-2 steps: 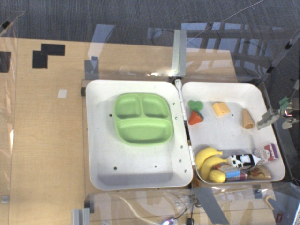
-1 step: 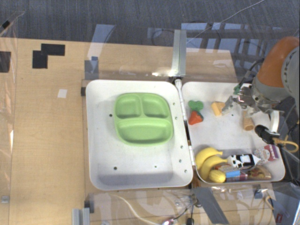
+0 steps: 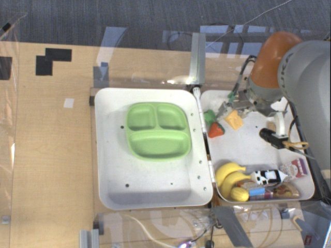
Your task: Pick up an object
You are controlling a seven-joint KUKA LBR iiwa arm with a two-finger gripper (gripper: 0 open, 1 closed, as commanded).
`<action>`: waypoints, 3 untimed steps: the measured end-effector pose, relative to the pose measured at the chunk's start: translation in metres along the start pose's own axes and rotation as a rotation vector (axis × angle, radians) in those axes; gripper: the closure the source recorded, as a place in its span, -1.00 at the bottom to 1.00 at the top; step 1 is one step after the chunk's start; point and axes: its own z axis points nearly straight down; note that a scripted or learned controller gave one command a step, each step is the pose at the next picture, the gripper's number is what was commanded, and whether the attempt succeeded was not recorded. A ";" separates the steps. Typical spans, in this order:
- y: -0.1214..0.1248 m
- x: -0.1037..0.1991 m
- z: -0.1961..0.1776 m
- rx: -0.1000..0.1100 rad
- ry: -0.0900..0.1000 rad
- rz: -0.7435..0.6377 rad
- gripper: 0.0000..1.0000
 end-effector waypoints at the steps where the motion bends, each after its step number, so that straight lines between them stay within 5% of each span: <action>1: 0.003 0.001 -0.014 -0.007 -0.002 -0.004 1.00; 2: 0.015 0.007 -0.035 0.004 0.000 -0.145 1.00; 3: 0.023 0.064 -0.107 0.003 0.001 -0.084 1.00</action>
